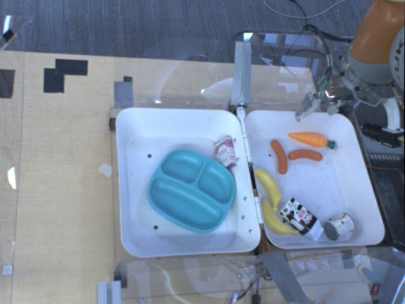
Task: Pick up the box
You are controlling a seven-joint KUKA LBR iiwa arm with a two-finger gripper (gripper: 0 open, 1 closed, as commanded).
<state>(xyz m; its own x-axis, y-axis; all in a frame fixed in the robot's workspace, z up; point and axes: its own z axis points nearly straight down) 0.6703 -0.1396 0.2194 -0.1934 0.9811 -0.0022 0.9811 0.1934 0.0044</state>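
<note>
The box (297, 216) lies in the right bin (361, 170), in its near part, a small carton printed in black and white patches, turned at a slant to the bin's walls. Its left end touches or overlaps the lower curve of the banana (271, 202), and just to the right of the box lies a small can (340, 226) on its side, close but seemingly apart from it. Beyond the box, toward the bin's far side, lie two sausages (292, 155) and a carrot (310, 140). The tool (314, 104) hangs over the bin's far rim, well apart from the box, with nothing between its fingers; they look spread a little, though the view is too small to be sure how far. The box is probably light cardboard, stiff enough along its edges but liable to dent if squeezed hard on its broad faces, and its printed surface may be smooth and a bit slippery. The best hold seems across its short width, midway along its length, with the fingers turned to match its slant and kept off the banana and the can.
</note>
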